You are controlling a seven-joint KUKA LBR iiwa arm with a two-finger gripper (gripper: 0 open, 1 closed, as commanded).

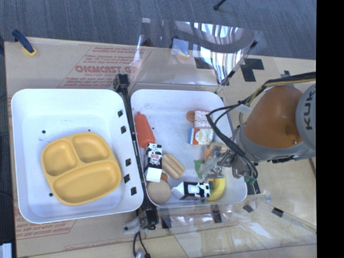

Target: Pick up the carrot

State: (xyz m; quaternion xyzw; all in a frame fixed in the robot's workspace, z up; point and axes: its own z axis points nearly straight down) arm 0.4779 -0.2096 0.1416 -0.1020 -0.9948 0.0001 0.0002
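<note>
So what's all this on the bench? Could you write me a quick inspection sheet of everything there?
Surface: bench covered with printed brown paper, bearing two shallow white bins, left bin and right bin.
Job's things: carrot, orange-red, lying along the right bin's left wall, untouched.
Clutter: yellow divided plate in the left bin; in the right bin two cow-print cartons, a bread roll, an egg, a banana, a small juice box.
Grippers: gripper low over the right bin's right side, away from the carrot; finger state unclear.
Cables: black cables looping off the wrist.
Surroundings: clear plastic sheet behind the bins; grey carpet.
</note>
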